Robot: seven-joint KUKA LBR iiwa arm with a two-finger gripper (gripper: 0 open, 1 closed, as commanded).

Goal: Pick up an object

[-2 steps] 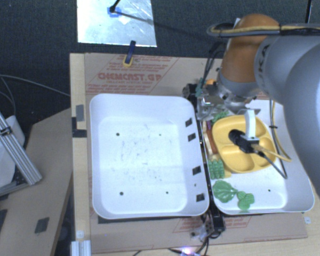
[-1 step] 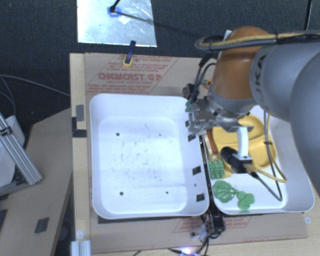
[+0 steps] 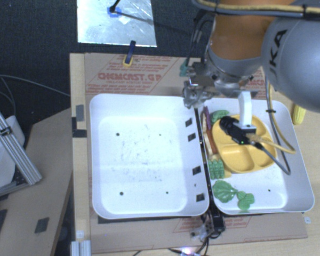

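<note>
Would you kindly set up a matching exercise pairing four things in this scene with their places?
Things:
1. yellow tray
2. green leafy toy
3. shiny metal sheet
4. yellow-and-blue clip

Places:
A. on the dark floor beyond the bench
B. on the cardboard behind the left bin
C. middle of the right bin
D. near front edge of the right bin

Pairs: 1-C, 2-D, 3-A, 4-B

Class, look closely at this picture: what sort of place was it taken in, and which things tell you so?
Probably a robotics lab or test bench. A grey robot arm reaches over two white bins on a cardboard sheet, with loose cables and an aluminium frame beside them.
</note>
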